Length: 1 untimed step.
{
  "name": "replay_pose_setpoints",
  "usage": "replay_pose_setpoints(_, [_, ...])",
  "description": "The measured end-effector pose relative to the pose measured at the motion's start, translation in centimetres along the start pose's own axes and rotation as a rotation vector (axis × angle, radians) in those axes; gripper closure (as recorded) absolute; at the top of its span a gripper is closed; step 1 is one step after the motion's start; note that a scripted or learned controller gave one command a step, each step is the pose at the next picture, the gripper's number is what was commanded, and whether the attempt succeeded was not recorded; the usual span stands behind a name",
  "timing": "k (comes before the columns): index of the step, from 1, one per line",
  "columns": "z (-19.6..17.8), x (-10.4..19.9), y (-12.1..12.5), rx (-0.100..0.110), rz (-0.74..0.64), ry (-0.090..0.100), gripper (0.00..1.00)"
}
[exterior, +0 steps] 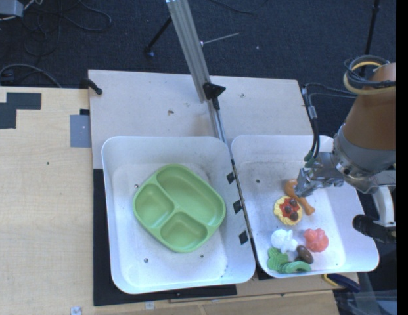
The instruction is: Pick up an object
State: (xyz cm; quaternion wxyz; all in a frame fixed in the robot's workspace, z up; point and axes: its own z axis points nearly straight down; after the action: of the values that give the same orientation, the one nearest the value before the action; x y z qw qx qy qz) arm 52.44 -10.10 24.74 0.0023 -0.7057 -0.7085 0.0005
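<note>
We saw a green divided plate (179,207) lying in the left white bin (118,254). Behind that bin, a slanted aluminium rail (190,43) rose from the tabletop (144,104), with black cables (59,12) on the floor beyond.

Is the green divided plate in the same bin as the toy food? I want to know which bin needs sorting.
No, the green divided plate lies in the left bin, while the toy food sits in the right bin.
</note>
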Motion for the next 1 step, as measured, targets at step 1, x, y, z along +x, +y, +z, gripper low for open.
replay_pose_setpoints(1, [0.19, 5.06, 0.33, 0.000, -0.001, 0.000, 1.00])
